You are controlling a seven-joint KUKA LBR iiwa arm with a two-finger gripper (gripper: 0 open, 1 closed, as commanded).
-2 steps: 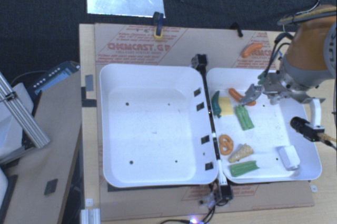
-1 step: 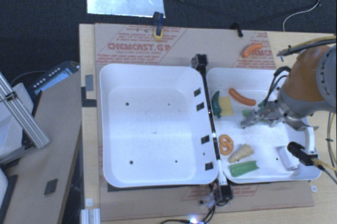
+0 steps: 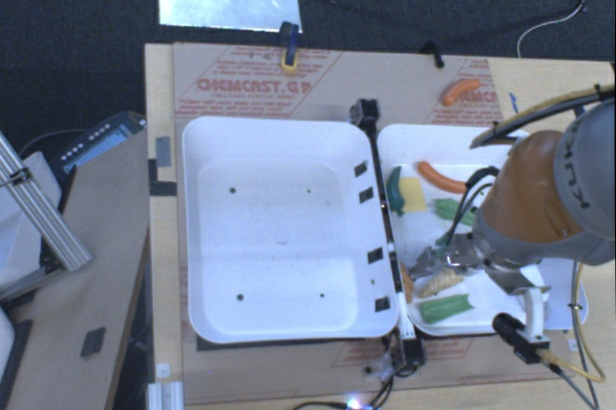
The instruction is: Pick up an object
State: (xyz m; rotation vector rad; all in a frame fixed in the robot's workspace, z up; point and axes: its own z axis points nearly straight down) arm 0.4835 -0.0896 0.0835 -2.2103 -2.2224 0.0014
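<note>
The right bin (image 3: pixel 549 302) holds several small toy foods. A tan corn-like piece (image 3: pixel 438 284) lies near its front left, with a green pod (image 3: pixel 445 307) just in front of it. Further back are a yellow piece (image 3: pixel 412 195), a dark green piece (image 3: pixel 393 183), an orange sausage (image 3: pixel 443 175) and a pale green piece (image 3: pixel 450 209). My gripper (image 3: pixel 433 260) hangs low over the bin's left side, just behind the tan piece and close to it. Nothing can be seen held in it. The arm's body hides the bin's right half.
The left bin (image 3: pixel 207 206) stands beside the right one, with a black-clipped divider (image 3: pixel 380 206) between them. Another orange sausage (image 3: pixel 460 91) lies on the board behind the right bin. Cables (image 3: pixel 539 355) trail at the front right.
</note>
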